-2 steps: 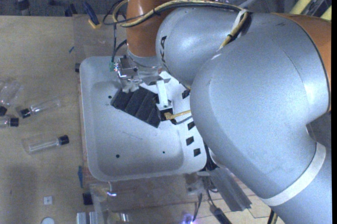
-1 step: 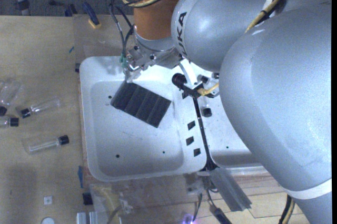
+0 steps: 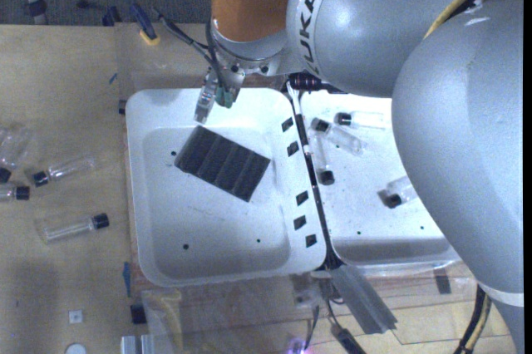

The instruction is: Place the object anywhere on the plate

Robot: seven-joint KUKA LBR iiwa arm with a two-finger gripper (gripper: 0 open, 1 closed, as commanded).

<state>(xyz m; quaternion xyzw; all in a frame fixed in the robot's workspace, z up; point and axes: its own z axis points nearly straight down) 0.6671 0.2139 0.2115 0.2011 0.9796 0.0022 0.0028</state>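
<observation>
The plate (image 3: 223, 164) is a dark, ribbed rectangle lying at a slant on the floor of the left bin (image 3: 150, 203). My gripper (image 3: 214, 99) hangs over the bin's far part, just above and beyond the plate's far left corner. A small clear vial (image 3: 204, 106) sticks down and left from between its fingers, and the gripper is shut on it. The vial's lower end is close above the plate's far corner, and I cannot tell whether they touch. The orange band and the grey wrist hide the upper part of the gripper.
The right bin (image 3: 416, 240) holds several small clear vials with black caps, such as one vial (image 3: 345, 120) at the back and another vial (image 3: 392, 196) near the arm. More loose vials (image 3: 73, 224) lie on the wooden bench left of the bins. The big grey arm covers the right side.
</observation>
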